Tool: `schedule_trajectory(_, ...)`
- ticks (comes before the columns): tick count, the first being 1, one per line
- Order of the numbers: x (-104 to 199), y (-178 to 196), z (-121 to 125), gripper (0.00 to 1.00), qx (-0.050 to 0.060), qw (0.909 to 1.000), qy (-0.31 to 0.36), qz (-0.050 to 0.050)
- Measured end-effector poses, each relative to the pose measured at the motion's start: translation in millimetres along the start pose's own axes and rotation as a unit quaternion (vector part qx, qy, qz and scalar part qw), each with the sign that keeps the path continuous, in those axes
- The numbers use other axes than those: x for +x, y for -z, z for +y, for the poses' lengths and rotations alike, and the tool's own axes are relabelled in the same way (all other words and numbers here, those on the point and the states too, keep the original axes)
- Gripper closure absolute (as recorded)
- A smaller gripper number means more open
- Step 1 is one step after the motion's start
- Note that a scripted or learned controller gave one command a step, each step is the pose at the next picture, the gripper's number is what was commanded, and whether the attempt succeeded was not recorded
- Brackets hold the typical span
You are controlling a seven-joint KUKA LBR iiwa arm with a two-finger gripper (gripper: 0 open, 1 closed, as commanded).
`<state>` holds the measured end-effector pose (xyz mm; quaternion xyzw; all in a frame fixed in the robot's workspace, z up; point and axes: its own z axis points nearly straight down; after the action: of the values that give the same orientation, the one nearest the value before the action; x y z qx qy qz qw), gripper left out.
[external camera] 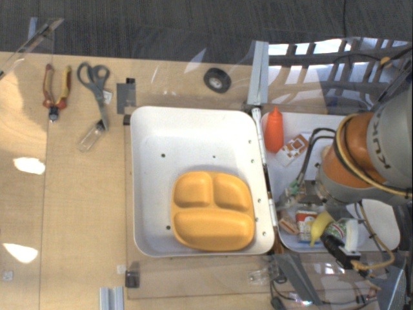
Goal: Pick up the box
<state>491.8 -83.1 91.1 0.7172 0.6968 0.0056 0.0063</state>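
Note:
A small white and red box (295,146) lies flat in the right bin (335,120), beside an orange bottle (274,129). A second red and white carton (304,225) sits at the bin's front, next to a yellow banana (319,227). The arm's grey and orange wrist (361,157) hangs over the middle of this bin. My gripper (300,196) points down between the two cartons, mostly hidden under the wrist and cables.
The left bin (155,147) holds a yellow divided tray (211,210). A white and green packet (343,230) lies by the banana. Pliers (54,89), scissors (97,89) and a tape roll (217,79) rest on the bench behind the bins.

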Motion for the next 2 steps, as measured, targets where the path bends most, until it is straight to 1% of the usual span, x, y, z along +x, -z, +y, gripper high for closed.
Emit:
schedule_trajectory(1,-0.4,-0.2,0.4,0.0,0.0,1.0,-0.005,0.001)
schedule_trajectory(2,-4.3,-0.2,1.7,0.0,-0.002,0.9994,-0.035,0.001)
